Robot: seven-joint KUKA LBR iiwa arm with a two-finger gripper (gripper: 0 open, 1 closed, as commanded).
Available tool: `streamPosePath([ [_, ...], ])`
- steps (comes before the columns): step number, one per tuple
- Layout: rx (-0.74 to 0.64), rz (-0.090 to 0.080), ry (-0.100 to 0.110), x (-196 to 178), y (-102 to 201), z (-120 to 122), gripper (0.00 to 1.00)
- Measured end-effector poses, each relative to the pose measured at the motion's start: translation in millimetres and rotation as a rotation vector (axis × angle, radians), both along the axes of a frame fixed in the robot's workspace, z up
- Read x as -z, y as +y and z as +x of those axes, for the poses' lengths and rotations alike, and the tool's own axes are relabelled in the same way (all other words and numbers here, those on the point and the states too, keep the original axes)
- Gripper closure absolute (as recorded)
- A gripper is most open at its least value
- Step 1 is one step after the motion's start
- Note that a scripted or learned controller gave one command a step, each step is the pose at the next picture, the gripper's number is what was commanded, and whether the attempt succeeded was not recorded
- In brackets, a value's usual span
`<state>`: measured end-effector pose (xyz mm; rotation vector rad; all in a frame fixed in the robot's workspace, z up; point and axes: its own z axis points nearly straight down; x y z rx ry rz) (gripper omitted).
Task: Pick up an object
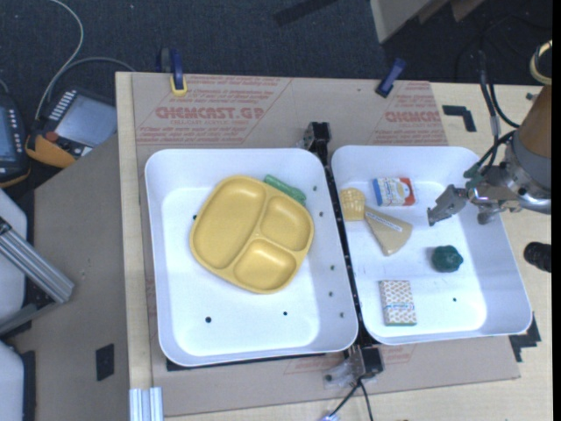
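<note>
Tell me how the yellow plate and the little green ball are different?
The yellow divided plate is big, flat and split into three sections; the dark green ball is small and round. The plate lies in the left bin; the ball lies in the right bin. Both rest untouched.

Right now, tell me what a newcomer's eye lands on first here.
The big yellow divided plate fills the middle of the left bin, with a green piece peeking out behind it. In the right bin, the pincer hangs above small things: a dark green lump, a patterned box and a pale wedge.
</note>
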<state>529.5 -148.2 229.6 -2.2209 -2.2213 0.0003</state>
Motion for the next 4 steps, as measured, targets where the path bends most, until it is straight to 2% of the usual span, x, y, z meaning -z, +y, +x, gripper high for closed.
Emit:
streamPosePath([
  [1, 0.001, 0.002, 0.007, 64.1, -0.5, -1.8, 0.00],
  [3, 0.001, -0.005, -0.015, 140.7, -3.6, 3.4, 0.00],
  [4, 0.002, -0.005, -0.009, 131.9, -4.0, 1.0, 1.00],
])
